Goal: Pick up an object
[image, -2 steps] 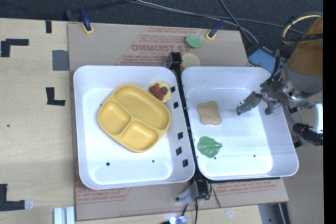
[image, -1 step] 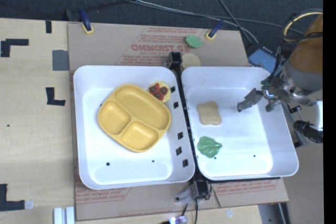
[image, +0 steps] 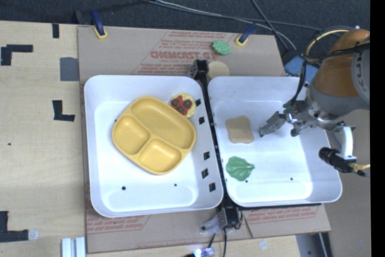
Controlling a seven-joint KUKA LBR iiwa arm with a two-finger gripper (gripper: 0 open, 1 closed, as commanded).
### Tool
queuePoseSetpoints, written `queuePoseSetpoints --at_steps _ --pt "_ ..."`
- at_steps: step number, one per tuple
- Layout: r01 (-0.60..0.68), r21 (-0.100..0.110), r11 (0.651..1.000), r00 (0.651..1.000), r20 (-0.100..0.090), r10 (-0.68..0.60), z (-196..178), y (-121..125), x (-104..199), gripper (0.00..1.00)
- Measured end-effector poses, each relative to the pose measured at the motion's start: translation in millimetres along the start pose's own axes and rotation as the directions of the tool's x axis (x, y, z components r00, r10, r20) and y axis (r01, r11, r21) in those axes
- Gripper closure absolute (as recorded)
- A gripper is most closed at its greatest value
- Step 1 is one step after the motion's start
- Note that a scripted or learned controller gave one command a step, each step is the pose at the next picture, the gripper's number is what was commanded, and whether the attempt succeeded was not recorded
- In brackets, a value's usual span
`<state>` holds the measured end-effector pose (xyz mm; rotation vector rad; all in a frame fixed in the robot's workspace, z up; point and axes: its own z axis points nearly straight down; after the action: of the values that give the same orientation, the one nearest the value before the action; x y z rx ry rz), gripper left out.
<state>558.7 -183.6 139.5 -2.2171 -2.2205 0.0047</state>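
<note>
The gripper (image: 269,126) hangs low over the right bin (image: 319,189), nothing between its fingers — this looks like the approach step; whether they are apart or together I cannot tell. Just at its nine o'clock lies a flat tan sponge (image: 240,129), soft-looking and square-edged; a crinkled green leaf (image: 240,168) sits at seven; next move: close the gap and straddle the sponge.

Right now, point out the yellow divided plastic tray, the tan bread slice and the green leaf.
yellow divided tray (image: 154,134), camera view, centre ridge
tan bread slice (image: 240,129), camera view, middle
green leaf (image: 240,168), camera view, middle
</note>
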Motion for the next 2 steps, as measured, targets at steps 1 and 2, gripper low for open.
queuePoseSetpoints --at_steps 1,2 --pt "-0.001 -0.004 1.000 1.000 0.001 0.001 52.1 0.3 0.5 0.00" --pt "0.000 -0.006 1.000 1.000 -0.002 0.000 38.5 1.7 1.7 1.00"
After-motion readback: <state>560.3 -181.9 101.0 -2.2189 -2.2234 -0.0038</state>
